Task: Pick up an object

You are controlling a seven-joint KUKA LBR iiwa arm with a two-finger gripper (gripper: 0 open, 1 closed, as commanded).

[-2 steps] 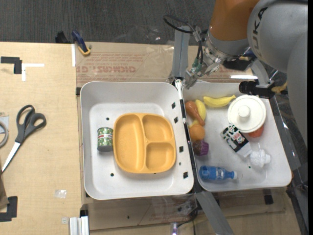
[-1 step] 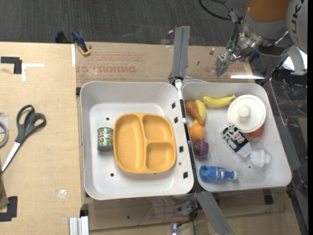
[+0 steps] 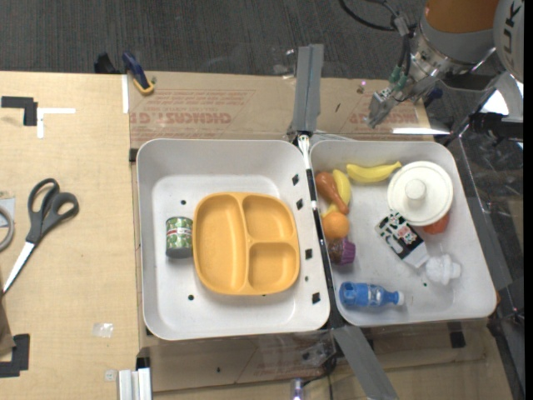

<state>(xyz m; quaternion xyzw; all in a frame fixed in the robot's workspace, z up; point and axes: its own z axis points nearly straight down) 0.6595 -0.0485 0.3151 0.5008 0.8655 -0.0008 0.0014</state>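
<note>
My gripper hangs above the cardboard behind the right bin, up high at the back edge and apart from everything in it. That bin holds a yellow banana, a white lidded pot with a red base, an orange-red vegetable, an orange, a purple item, a black-and-white carton, a white crumpled object and a blue bottle lying at the front. In the left bin lie a yellow divided plate and a green can.
Scissors lie on the wooden bench at the left. A blue clip sits at the corner of the cardboard sheet behind the bins. A grey bar runs back from the seam between the bins.
</note>
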